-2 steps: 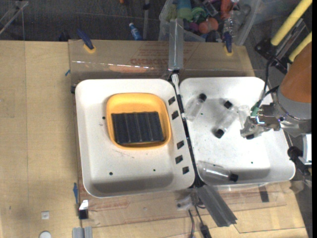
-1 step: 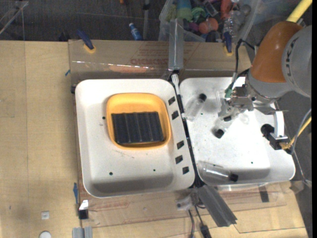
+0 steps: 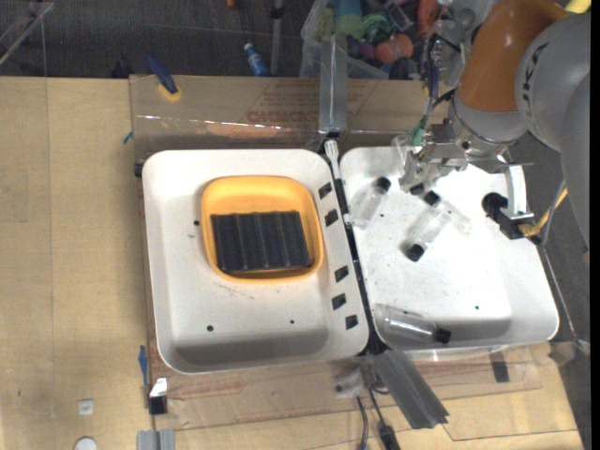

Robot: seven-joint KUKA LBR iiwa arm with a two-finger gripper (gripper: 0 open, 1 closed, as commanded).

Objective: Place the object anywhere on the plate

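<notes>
Wood makes up the bench [image 3: 66, 251], the biggest thing in sight, and it carries two white bins side by side. Grey with an orange band, the arm [image 3: 525, 45] comes in from the far right and bends down over the far edge of the right bin [image 3: 487, 293]. The left bin [image 3: 173, 251] is about the same size and touches the right bin along a shared edge, where a row of small black clips [image 3: 337, 247] runs from far to near. Beyond the bench, at the far side, stands a clear tub of coloured toys [image 3: 394, 7].

The orange plate [image 3: 220, 200] sits in the middle of the left bin, a little toward its far side. A dark ribbed slab [image 3: 261, 240] lies flat on the plate and covers most of its floor.

The gripper [image 3: 424, 165] hangs over the far left part of the right bin; I cannot tell whether it is wide or narrow, nor whether it holds anything.

Three clear vials with black caps lie in the right bin, well apart from the plate. The first vial [image 3: 370, 200] lies at the left wall, near the gripper. The second vial [image 3: 429, 230] lies tilted near the bin's middle, just on the near side of the gripper. The third vial [image 3: 408, 323] lies at the near left corner.
</notes>
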